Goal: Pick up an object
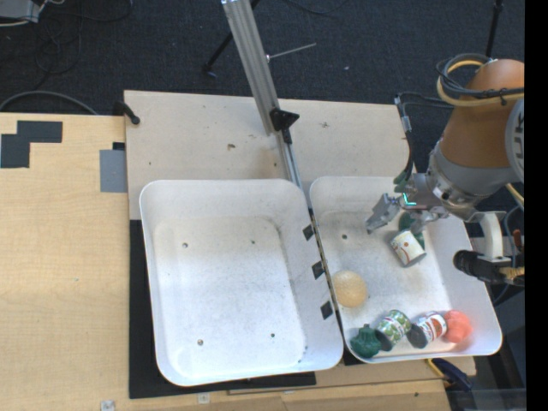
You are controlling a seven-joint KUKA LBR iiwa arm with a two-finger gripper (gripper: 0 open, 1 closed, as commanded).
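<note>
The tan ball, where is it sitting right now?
The tan ball lies in the right bin, near its left wall, below-left of the gripper and above the dark green toy.

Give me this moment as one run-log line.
arm: over right bin | hand: low, beside white cylinder, fingers spread, nothing between | tan ball: untouched | pick: not yet done

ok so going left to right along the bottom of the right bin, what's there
dark green toy → green and white can → dark bottle with a red and white label → orange-pink ball
</note>
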